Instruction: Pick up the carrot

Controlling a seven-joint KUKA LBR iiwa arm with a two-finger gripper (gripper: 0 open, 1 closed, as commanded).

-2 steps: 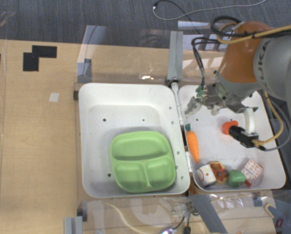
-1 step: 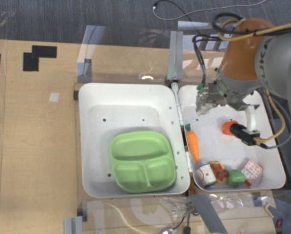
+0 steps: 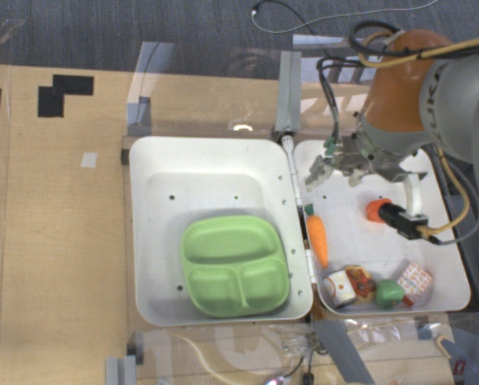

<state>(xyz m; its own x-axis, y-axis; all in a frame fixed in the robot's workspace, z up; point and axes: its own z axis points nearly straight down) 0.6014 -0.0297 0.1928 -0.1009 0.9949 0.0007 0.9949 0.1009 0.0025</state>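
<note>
1. Counter point(image 3: 54, 239): pale wood, carries 2 shallow white bins side by side.
2. Arm point(image 3: 456, 111): grey w/ orange band, comes in from view's right, wrist over far half of the right-hand bin.
3. Left-hand bin point(image 3: 191, 163): white, holds the plate in its near half.
4. Right-hand bin point(image 3: 343, 231): white, shares a wall w/ the other bin; holds the carrot and small items.
5. Green plate point(image 3: 223, 243): 3 compartments, lies flat, turned a bit askew.
6. Jaws: apart, nothing between them. They hang over the far-left part of the right-hand bin, beyond the carrot's green end, not touching it.
7. Carrot point(image 3: 317, 241): orange, lies flat in the right-hand bin just beside the shared wall, green top toward far side, tip toward near side.
8. Checked red/white pack point(image 3: 416, 279): near-right corner of the same bin.
9. Small tin point(image 3: 341, 285): near edge, just past the carrot's tip.
10. Green item point(image 3: 389, 293): btwn tin and pack.
11. Orange-red item point(image 3: 375, 209): mid bin, partly hidden, can't tell what it is.
</note>
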